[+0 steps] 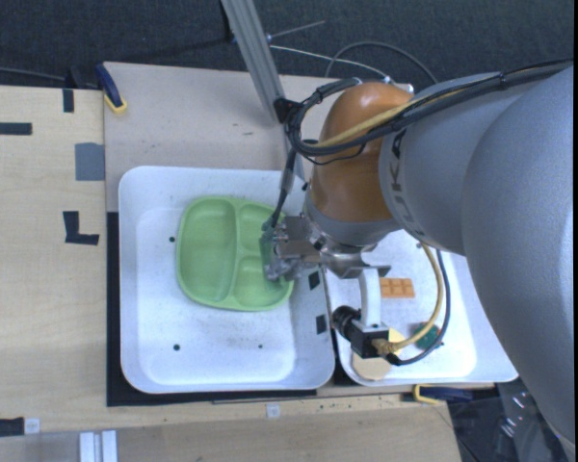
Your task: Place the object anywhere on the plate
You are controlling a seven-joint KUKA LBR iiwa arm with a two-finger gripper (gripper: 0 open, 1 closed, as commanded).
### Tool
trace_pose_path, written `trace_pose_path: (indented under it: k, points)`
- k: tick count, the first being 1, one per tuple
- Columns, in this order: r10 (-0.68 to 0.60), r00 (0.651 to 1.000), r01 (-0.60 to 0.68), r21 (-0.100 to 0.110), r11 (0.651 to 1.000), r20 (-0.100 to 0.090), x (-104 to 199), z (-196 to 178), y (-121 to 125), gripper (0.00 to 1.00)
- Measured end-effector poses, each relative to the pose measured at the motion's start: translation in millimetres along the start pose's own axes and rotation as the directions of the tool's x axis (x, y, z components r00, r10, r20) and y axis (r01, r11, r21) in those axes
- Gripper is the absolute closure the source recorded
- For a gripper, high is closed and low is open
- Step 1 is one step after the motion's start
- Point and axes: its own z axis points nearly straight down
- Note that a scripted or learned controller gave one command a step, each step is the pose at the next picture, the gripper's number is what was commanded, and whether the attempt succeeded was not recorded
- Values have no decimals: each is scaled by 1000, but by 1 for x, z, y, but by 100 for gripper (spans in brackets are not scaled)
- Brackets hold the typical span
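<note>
A light green divided plate lies in the left white bin. My gripper hangs over the plate's right edge, beside the wall between the two bins. The orange wrist band and grey arm hide most of what is beneath it. I cannot make out anything in the gripper. A small orange waffle-like piece lies in the right bin, to the right of the gripper and apart from it.
A tan round thing sits at the right bin's front edge, partly under a black and yellow cable. A grey metal bar slants across the bench behind the bins. The arm covers much of the right bin.
</note>
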Motion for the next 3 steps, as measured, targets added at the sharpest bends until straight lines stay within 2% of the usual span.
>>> trace_pose_path:
  k: [1,2,3]
  points:
    - [2,1000,-2,0,1000,1,47,4,2,100]
    - [2,1000,-2,-2,1000,0,86,-16,-7,100]
    - [6,1000,-6,-1,1000,3,83,-16,-6,0]
